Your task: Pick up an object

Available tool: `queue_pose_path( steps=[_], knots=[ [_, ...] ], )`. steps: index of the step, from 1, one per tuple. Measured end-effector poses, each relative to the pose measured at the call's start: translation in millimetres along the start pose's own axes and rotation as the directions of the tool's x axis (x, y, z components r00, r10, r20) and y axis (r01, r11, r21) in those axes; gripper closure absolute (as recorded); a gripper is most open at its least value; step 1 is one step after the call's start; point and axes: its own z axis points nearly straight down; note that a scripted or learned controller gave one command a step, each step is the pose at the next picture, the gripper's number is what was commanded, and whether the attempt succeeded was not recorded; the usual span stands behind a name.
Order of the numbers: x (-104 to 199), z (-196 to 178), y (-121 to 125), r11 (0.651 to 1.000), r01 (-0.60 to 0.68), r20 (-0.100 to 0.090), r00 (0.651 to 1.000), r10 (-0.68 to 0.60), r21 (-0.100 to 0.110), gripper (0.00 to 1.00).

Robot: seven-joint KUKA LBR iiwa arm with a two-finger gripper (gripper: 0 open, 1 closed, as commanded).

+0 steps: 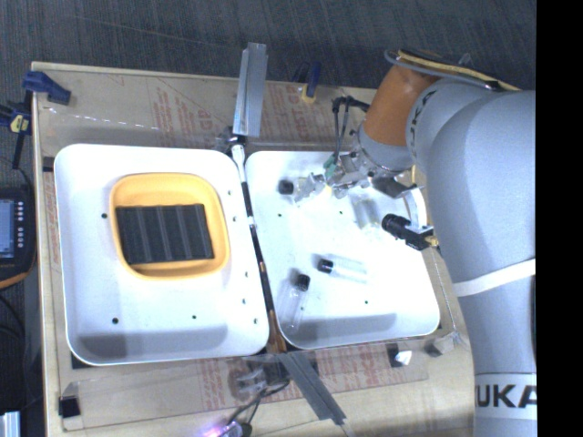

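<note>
The two-finger gripper [351,173] hangs low over the far side of the right-hand shallow white bin [414,312]; whether it is open or closed, I cannot tell. The nearest candidate, a small clear plastic vial with a black cap [339,266], lies toward the bin's near side, its long axis running left-right.
</note>
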Motion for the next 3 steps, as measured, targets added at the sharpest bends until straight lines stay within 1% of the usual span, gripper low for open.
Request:
queue_pose_path(
  steps=[1,2,3],
  knots=[
    [53.3,1.3,9.2,0.998,0.063,-0.002,0.998,-0.063,0.004,0.0],
    [75.4,-1.4,11.1,0.993,0.114,0.019,0.993,-0.114,0.007,0.0],
    [64.3,-132.5,0.2,0.985,0.172,0.002,0.985,-0.172,-0.001,0.0]
  ],
)
